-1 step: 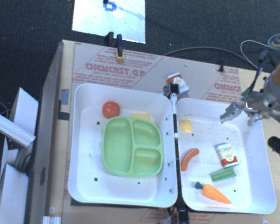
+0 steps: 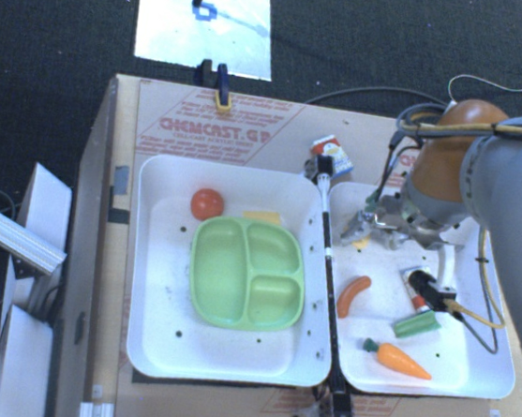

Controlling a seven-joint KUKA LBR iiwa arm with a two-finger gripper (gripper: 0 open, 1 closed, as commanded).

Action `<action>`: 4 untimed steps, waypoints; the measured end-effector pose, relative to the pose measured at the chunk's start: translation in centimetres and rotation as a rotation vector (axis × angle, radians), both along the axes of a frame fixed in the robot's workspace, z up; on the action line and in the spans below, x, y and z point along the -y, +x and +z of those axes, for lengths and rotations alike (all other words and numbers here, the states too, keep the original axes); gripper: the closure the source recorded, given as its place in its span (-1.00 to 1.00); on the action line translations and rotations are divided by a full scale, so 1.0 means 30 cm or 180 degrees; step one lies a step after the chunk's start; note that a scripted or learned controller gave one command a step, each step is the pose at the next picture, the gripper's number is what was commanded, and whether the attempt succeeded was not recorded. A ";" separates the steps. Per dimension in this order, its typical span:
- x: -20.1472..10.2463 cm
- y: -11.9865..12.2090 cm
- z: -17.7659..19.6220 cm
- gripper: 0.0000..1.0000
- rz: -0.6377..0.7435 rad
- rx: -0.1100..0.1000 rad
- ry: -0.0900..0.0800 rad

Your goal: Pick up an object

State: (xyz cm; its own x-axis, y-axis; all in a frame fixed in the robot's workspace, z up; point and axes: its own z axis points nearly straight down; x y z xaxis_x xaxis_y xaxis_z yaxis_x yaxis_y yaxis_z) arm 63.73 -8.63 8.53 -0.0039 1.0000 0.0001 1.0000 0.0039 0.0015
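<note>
The arm entered from three o'clock, its orange band above the wrist. The claw (image 2: 364,227) hung low over the right bin (image 2: 496,373), at that bin's ten o'clock corner, its two fingers set apart with nothing seen between them. A small yellow scrap (image 2: 360,246) lay just beneath the fingertips. The sausage (image 2: 353,294) lay at six o'clock from the claw, near but apart. The green block (image 2: 416,324) and carrot (image 2: 395,358) lay at five o'clock, further off. In the left bin (image 2: 147,330) sat a green tray (image 2: 246,273), with a tomato (image 2: 207,204) at its eleven o'clock and a yellow slice (image 2: 262,218) at twelve. The bench (image 2: 205,125) carried both bins.
</note>
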 end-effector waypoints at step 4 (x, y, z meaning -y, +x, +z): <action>-0.010 0.109 0.036 -1.00 0.0013 0.0013 -0.0004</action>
State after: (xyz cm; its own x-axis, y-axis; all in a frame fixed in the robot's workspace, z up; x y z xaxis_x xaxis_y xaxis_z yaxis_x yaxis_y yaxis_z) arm 67.01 -8.31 9.61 -0.0079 1.0000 -0.0013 1.0000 0.0079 0.0055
